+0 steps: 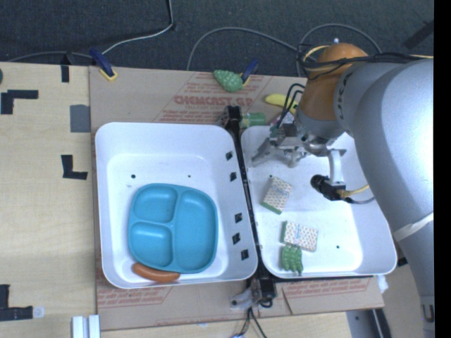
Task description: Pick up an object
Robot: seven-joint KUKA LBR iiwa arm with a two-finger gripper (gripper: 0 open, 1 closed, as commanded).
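Observation:
The right bin (352, 255) holds a pale checkered block (276, 193) near its middle, a second checkered block (301, 236) lower down, and a small green ridged object (291, 258) by the front wall. My gripper (282, 148) hangs low over the bin's far left corner, just above the upper checkered block and apart from it. Nothing shows in its grasp. The orange-banded wrist (320, 94) rises behind it. In the left bin (113, 160) lie a blue divided plate (173, 226) and an orange sausage-shaped piece (155, 273) at the plate's front edge.
The black divider (239, 189) runs between the bins. Behind them, on the cardboard, lie a green object (229, 79) and a yellow one (277, 99). A black fitting with a yellow cable (331, 186) hangs over the right bin. The big grey arm (402, 139) covers the right side.

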